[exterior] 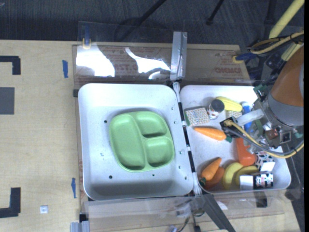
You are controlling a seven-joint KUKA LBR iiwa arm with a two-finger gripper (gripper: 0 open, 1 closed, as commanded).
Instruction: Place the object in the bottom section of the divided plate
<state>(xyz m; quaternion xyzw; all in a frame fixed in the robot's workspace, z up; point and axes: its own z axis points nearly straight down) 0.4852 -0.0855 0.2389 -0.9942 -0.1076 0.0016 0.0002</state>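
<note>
Arm at 3 o'clock over right bin, gripper buried in clutter near carrot, grip state can't be told, green divided plate in left bin unloaded; should lift straight up before crossing toward 9.

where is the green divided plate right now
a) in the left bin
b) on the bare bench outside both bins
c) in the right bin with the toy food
a, since the green divided plate lies flat in the left bin, while the carrot and other toy food sit in the right bin.
</note>
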